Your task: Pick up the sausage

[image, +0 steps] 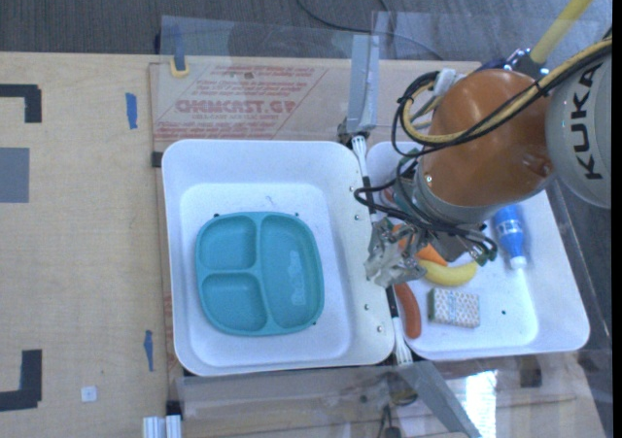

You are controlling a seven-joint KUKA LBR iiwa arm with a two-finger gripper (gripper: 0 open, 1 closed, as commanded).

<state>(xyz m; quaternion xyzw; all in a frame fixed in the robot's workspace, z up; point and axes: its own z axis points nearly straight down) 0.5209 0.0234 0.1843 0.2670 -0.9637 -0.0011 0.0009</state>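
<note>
gripper (391,261) low in right bin (559,324), just above sausage (411,310) by the wall; can't tell claw state

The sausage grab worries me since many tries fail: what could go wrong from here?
The sausage lies against the right bin's left wall, so the pincer may strike that wall. A banana and a patterned packet lie close beside it and could be nudged or caught instead.

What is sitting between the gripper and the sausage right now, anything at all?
Nothing visible. The gripper hangs just above the sausage, which lies along the right bin's left edge; the banana sits beside it, not between.
</note>
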